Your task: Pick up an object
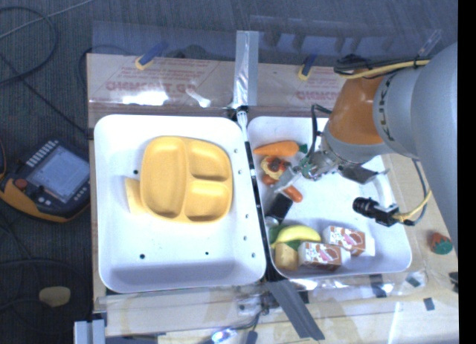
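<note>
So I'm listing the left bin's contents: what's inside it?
The left bin holds a yellow divided tray, lying tilted. A paler yellow edge pokes out beneath its left side; what else the tray covers cannot be seen.

A yellow divided tray [185, 177] lies in the left bin [111, 261]. Right of it, the gripper [306, 168] reaches among a carrot [277, 148], banana [296, 233] and cartons [336, 246].
</note>
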`<act>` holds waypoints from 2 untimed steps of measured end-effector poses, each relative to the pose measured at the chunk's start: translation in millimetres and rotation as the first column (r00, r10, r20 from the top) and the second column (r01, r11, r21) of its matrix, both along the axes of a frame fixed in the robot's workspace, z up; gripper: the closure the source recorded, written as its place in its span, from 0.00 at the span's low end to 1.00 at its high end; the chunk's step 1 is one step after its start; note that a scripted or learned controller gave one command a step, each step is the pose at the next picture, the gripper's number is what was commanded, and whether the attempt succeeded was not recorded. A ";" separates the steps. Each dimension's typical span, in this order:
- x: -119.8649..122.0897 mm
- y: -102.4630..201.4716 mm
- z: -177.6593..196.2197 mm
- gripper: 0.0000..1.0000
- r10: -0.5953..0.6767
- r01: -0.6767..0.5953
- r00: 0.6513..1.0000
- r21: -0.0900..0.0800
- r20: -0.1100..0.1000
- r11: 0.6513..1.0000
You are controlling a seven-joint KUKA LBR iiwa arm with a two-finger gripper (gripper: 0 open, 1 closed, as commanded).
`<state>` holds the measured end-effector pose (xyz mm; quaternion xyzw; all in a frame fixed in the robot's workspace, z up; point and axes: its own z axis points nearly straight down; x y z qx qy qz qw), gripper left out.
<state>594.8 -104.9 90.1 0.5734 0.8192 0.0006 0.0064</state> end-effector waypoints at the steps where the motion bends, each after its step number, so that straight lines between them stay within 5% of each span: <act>1: 1.1 2.2 9.8 1.00 0.000 0.000 1.000 0.006 0.002 1.000; 2: 13.5 48.8 93.3 1.00 -0.189 0.189 0.982 0.005 -0.012 0.982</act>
